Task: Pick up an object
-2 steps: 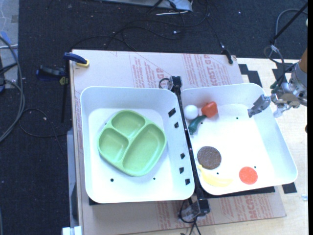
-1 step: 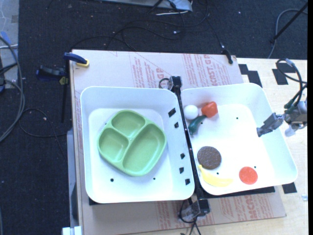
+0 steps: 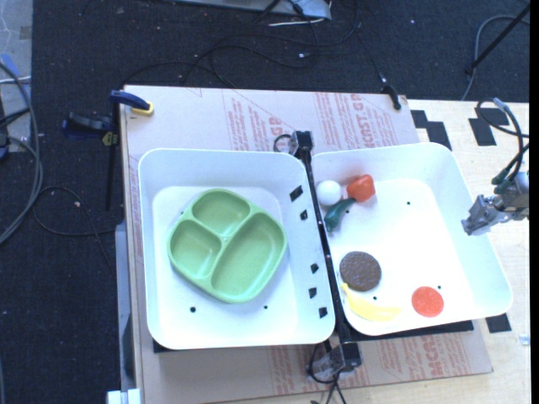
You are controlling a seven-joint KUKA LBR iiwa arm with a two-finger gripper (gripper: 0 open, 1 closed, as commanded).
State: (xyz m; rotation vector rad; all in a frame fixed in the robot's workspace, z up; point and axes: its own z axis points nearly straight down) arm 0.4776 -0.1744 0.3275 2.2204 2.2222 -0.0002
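On my screen the left bin [image 3: 156,251] held a pale green plate [image 3: 226,244] with three compartments, lying slightly turned in the middle of the bin floor. Past the black divider clips, the right bin [image 3: 455,183] carried the loose pieces. A white ball [image 3: 328,192] sat close to the inner wall near the far end, touching a red pepper [image 3: 361,188] on its right, with a dark green piece [image 3: 337,215] just below them. Nearer to me lay a brown cookie [image 3: 360,271], and just below it a yellow banana [image 3: 371,309] along the near wall. An orange disc [image 3: 428,301] rested to the right of the banana, apart from it. The gripper [image 3: 486,213] hung at the bin's right rim, well apart from every piece; I could not tell how it was set.
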